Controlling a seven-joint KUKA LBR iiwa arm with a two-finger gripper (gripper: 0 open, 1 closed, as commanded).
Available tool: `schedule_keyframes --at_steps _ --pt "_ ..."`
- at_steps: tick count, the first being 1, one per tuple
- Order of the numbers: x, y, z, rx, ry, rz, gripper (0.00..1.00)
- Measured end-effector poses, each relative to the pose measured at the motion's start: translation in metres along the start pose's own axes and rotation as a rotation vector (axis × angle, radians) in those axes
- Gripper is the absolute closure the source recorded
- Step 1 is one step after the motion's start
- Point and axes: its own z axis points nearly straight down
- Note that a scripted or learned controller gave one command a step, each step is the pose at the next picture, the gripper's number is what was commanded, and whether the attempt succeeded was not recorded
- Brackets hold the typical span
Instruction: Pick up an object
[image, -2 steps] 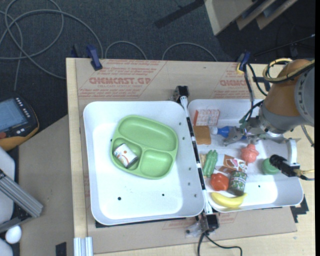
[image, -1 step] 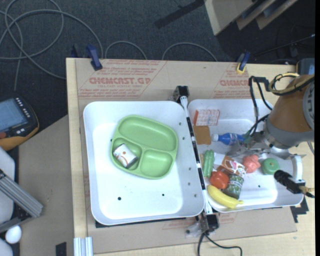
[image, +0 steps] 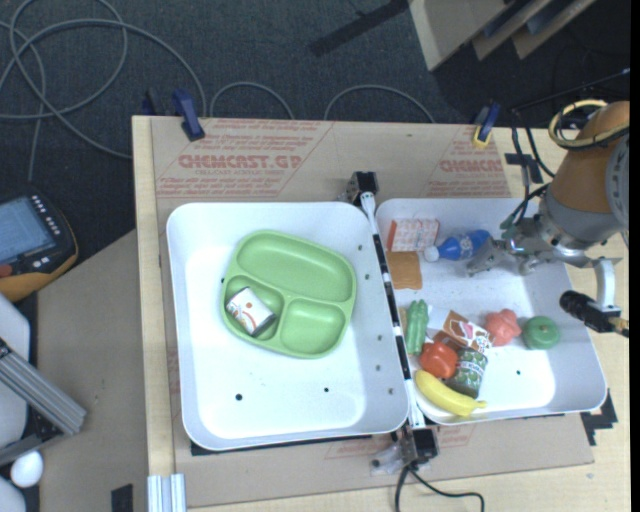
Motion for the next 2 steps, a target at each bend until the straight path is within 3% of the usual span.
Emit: schedule_keyframes --at_steps 1,2 --pt "0.101 -0.050 -0.006 0.002 0.002 -0.001 0.00" --pt "0.097 -0.117 0.001 0.001 0.000 0.002 0.00"
